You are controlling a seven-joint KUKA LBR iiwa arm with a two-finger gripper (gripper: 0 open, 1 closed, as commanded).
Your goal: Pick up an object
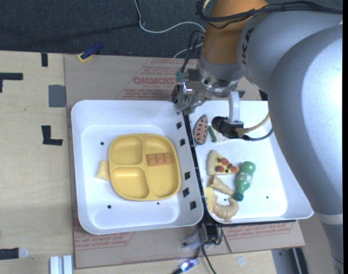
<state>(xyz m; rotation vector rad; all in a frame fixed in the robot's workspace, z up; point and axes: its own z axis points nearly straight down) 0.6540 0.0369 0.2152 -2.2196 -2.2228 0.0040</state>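
Gripper hovers over the bins' shared far edge (finger state unreadable); toy foods, including a watermelon slice, lie unpicked.

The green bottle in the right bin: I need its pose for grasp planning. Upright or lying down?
Lying down. The green bottle rests lengthwise on the right bin's floor, beside the pizza slice.

Red printed lettering on the cardboard sheet beneath the bins, seen upside down and too blurred to read. No other text legible.
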